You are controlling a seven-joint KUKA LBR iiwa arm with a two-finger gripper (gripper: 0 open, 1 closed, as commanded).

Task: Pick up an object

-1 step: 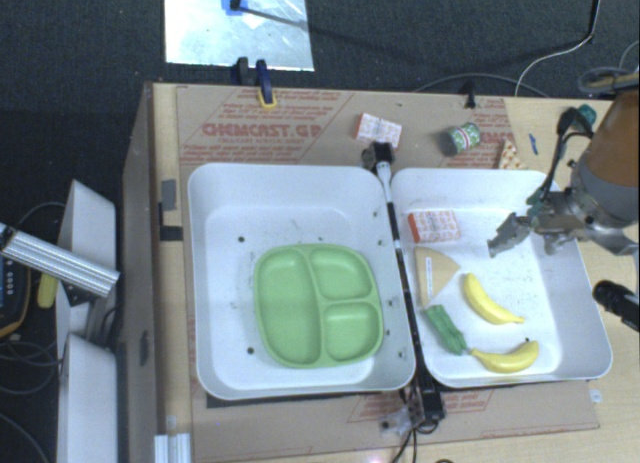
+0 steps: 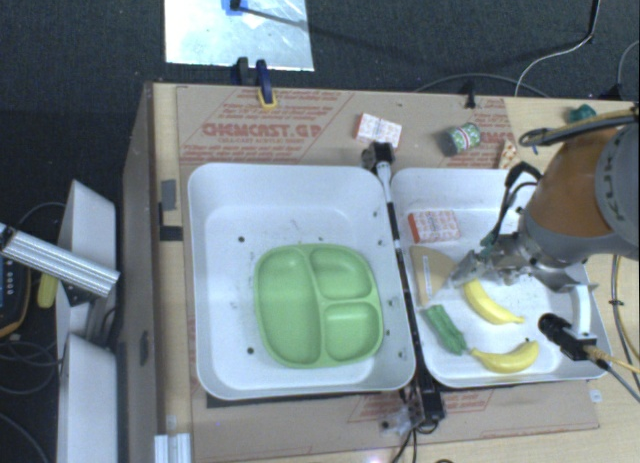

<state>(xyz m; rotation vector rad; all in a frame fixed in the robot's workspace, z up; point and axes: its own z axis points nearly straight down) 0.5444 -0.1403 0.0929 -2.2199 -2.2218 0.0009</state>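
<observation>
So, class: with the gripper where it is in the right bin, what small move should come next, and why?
Probably a short drop straight down: the gripper hangs at the upper end of the nearer banana, with nothing seen between its fingers.

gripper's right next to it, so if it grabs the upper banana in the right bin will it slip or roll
The upper banana lies flat on the right bin, so it probably won't roll far; its curve should make it rock or pivot instead. Its skin looks smooth and glossy, so it may slip between narrow fingers. It looks like a light toy, though that is a guess. The gripper sits just above-left of it.
</observation>
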